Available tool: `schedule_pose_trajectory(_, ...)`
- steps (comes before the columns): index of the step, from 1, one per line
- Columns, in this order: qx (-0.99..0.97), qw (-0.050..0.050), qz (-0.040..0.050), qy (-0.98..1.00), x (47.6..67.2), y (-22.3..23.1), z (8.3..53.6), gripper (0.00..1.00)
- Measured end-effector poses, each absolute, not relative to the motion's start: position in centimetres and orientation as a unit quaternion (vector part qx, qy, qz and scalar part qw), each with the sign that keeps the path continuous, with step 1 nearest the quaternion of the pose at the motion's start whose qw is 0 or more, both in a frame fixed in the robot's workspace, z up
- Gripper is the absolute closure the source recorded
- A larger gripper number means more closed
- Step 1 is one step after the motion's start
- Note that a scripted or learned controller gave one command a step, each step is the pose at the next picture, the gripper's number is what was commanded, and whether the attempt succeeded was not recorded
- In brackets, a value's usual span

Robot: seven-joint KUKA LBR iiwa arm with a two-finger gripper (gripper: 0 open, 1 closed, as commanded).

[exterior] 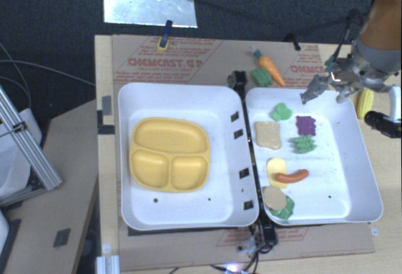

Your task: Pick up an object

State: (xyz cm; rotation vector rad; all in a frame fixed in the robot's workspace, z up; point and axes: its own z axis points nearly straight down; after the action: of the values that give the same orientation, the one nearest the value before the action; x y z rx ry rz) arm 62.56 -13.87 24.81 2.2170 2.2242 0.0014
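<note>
Purple toy [305,124] lies loose in right bin [358,159], near green pieces. Gripper [326,88] hovers over the bin's far edge, fingers spread, holding nothing. Recommend centring above one isolated item before descending

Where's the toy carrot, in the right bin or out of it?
Out. The carrot lies on the cardboard behind the right bin, beyond its far rim, beside a green piece.
</note>
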Motion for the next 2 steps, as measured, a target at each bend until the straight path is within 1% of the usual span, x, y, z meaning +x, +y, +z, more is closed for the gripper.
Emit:
schedule_pose_trajectory(1, 0.702, -0.006, -0.0014, 0.712, 54.6, -2.2, 19.5, 0.0)
schedule_pose_trajectory(2, 0.706, 0.001, 0.0016, 0.708, 55.1, -3.0, 21.0, 1.0)
